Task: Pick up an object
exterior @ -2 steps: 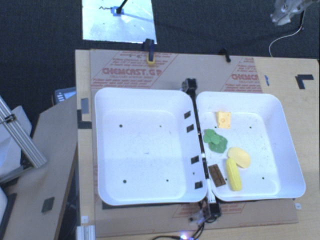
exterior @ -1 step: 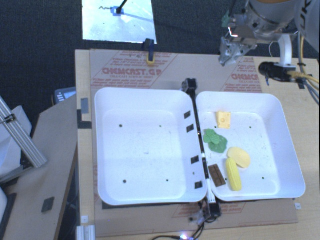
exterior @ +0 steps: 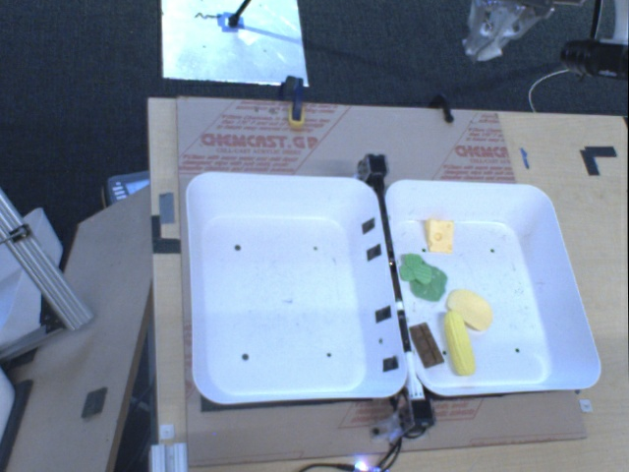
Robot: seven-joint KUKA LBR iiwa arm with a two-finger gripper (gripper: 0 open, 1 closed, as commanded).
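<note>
We see the hand point(exterior: 488, 29) high at the upper right of the camera view, over the dark floor beyond the worktop point(exterior: 393, 131) and well apart from both bins. It shows as a pale, blurred shape, and we cannot tell whether it is apart or together; nothing shows in its grip.

The things to pick all lie in the right bin point(exterior: 555, 264), gathered toward its left half. A small yellow cheese wedge point(exterior: 439, 235) sits nearest the far wall. Below it lies a green leafy piece point(exterior: 424, 275), close to the wall shared with the left bin point(exterior: 285, 190). Further toward us a pale yellow rounded piece point(exterior: 471, 309) lies just beside the top of a yellow corn cob point(exterior: 459, 343), which runs lengthwise toward the near rim. A small brown bar point(exterior: 426, 344) lies to the left of the cob, near the dividing wall.

On the floor beyond the worktop we see a shiny metal plate point(exterior: 232, 28)
</note>
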